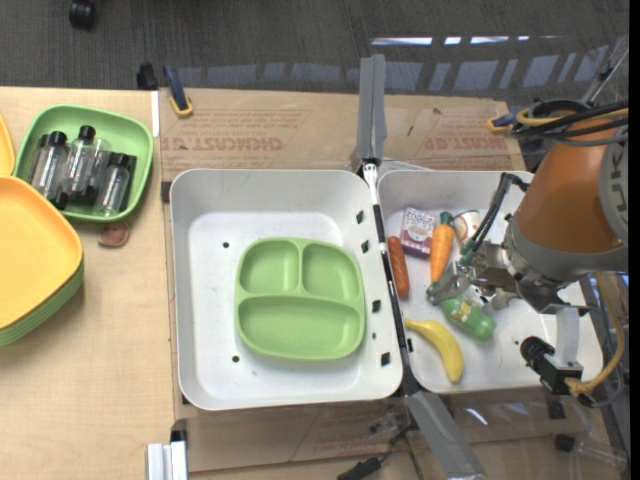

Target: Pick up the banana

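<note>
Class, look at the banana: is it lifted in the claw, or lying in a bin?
Lying in a bin. The banana rests flat on the floor of the right bin, apart from the claw.

The single camera sat fixed above the bench and looked down at a slant, the far side of the scene lying toward the top of the frame, where a strip of dark carpeted floor showed. It stood far enough off to take in both shallow white plastic bins, the left one and the right one, side by side near the middle, with brown cardboard sheeting beneath them. The grey arm with its orange band came in from the right edge. The lower right corner looked cluttered and was hard to read.
</note>
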